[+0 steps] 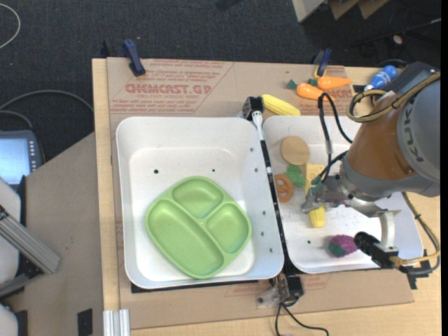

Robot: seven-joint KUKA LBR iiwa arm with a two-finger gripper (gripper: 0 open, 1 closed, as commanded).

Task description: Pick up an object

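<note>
Camera view: gripper (pixel 316 203) positioned low over the right bin (pixel 392 257).
A yellow corn piece (pixel 317 218) is located directly beneath the gripper; whether it is pinched cannot be told. A purple toy (pixel 341 244) is seen nearby. A green divided plate (pixel 198 225) is placed in the left bin (pixel 140 145).

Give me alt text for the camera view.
A grey and orange arm reaches from the right over the right bin, its gripper low above small toy foods. The left bin holds a green divided plate.
</note>
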